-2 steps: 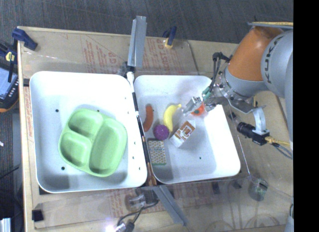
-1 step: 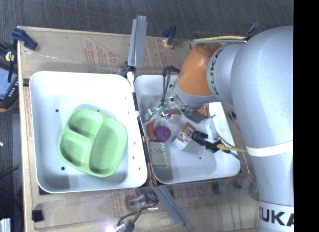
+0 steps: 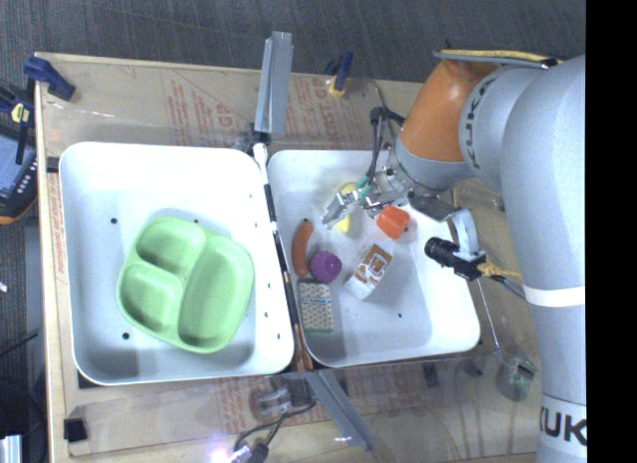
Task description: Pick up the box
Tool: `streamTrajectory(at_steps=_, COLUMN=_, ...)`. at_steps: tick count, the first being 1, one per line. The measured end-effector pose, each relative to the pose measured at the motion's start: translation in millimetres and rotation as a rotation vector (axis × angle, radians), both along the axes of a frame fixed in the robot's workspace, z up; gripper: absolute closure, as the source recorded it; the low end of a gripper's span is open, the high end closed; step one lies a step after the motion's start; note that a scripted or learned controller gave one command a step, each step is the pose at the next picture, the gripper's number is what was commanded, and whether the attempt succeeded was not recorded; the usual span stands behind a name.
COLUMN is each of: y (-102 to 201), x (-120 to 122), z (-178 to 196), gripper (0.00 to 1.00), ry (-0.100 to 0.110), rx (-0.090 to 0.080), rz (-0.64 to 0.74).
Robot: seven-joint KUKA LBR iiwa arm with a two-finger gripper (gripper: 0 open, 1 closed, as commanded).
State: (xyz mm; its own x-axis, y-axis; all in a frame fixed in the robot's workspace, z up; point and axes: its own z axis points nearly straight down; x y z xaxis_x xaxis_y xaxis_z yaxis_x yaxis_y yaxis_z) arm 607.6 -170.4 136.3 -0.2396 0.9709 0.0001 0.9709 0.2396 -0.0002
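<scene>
camera view, near to far. right bin (image 3: 453, 327): near edge bare at the front. slightly further in, against the left wall: small patterned pad (image 3: 317, 306), flat. just behind it: purple ball (image 3: 324, 266), with an orange-red sausage-shaped item (image 3: 302, 243) beside it along the wall. centre of the bin: box (image 3: 370, 270), white with brown print, lying flat and tilted, apart from the gripper. just behind the box: orange cap-like object (image 3: 393, 221). further back: gripper (image 3: 360, 195) low over a yellow-green item (image 3: 343, 210); finger state cannot be told, hidden in clutter. left bin (image 3: 85, 177): green divided tray (image 3: 186, 284), three compartments, resting flat. arm: grey, orange band, entering from the right. far edge of bench: blue clamps (image 3: 338, 71).
</scene>
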Motion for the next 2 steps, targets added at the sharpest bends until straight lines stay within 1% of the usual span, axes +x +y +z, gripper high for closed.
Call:
streamTrajectory(at_steps=1, y=60.4, x=-36.1, z=41.3, gripper=0.00, ry=0.002, rx=0.001, rz=0.091)
streamTrajectory(at_steps=2, y=59.8, x=-33.2, z=-44.1, gripper=0.00, ry=0.000, rx=-0.010, rz=-0.067)
